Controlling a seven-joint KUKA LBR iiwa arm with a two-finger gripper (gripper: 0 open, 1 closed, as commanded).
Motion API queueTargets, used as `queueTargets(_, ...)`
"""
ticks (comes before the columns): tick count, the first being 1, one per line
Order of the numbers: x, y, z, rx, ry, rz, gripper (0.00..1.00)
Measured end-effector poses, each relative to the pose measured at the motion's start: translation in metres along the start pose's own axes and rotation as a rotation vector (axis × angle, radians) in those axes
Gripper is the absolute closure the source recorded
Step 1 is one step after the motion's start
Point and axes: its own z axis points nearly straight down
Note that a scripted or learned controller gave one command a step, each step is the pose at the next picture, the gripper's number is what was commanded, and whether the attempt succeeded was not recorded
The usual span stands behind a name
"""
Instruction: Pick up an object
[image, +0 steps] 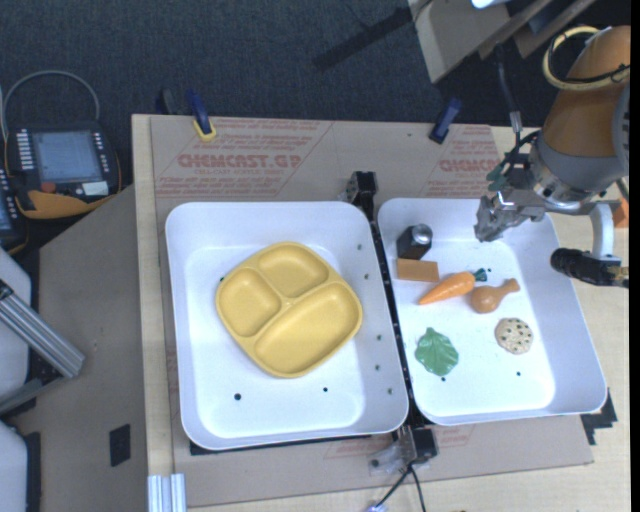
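1. Gripper (493, 222): above the right bin's (560, 330) upper edge, near its far right corner. Finger state: cannot tell.
2. Right bin contents: carrot (447, 288), drumstick (492, 295), cookie (514, 336), green leaf (437, 352), brown block (417, 269), dark cup (414, 240).
3. Left bin (200, 330): holds a yellow divided plate (290, 307).
4. Carrot lies below-left of the gripper, apart from it.

Two white bins sit side by side on the table — the left bin (190, 330) and the right bin (560, 350). The left one carries a single yellow plate (290, 308) with three compartments. The right one carries six small things, one of each kind — a dark cup (414, 240), an orange block (417, 270), a carrot (447, 288), a drumstick (490, 295), a cookie (514, 336) and a green leaf (437, 352).
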Motion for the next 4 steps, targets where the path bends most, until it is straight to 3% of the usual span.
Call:
queueTargets(2,0.095,-0.056,0.005,0.001,0.000,0.000,1.00)
queueTargets(4,0.201,-0.092,-0.006,0.001,0.000,-0.002,1.00)
